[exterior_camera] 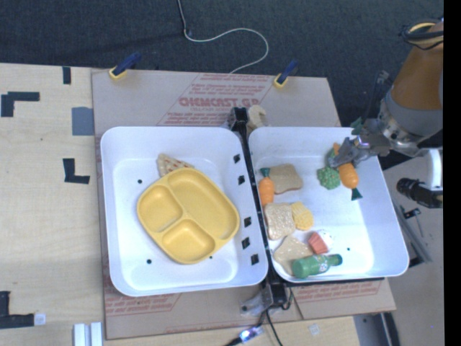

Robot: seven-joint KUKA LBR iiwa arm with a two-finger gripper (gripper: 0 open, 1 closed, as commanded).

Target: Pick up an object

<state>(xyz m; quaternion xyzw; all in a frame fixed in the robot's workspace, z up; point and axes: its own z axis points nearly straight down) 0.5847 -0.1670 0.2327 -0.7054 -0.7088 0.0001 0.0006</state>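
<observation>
A green bottle [315, 265] lies at the right bin's [382, 229] front edge — the gripper [348, 156], farther back, clenches an orange carrot [348, 176].

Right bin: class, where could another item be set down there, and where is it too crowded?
In the right bin, bare floor lies between the green bottle and the far right wall, and along the top wall above the bread slice. The left side is crowded: carrot, crackers and bottle sit packed together. The gripper hangs over the broccoli corner.
</observation>
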